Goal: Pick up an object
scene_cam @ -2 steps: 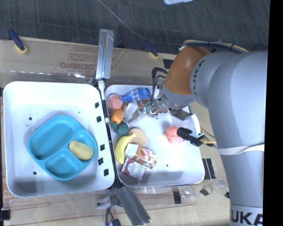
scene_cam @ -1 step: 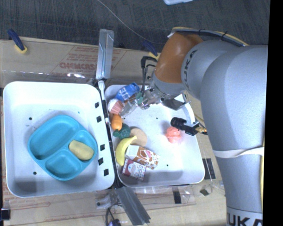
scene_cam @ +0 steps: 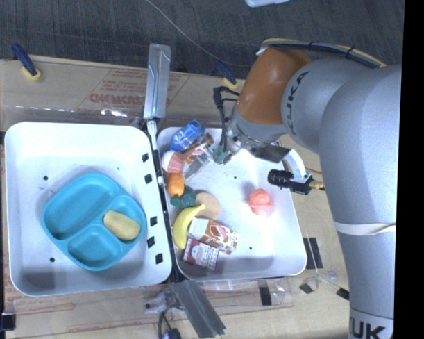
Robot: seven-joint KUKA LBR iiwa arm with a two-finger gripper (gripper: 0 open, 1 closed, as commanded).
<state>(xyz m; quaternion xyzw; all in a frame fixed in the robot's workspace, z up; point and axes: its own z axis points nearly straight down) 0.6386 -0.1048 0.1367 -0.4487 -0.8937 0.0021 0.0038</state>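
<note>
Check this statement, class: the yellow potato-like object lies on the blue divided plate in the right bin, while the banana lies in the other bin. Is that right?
One detail is wrong. The camera view shows the yellow potato-like object on the blue divided plate in the left bin, not the right. The banana does lie in the other bin, the right bin.

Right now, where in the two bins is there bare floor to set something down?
Left bin: bare floor all around the blue tray, widest along the far edge. Right bin: open around the pink ball, between the carton and the arm. Crowded along its left wall: banana, carrot, bottle.
</note>
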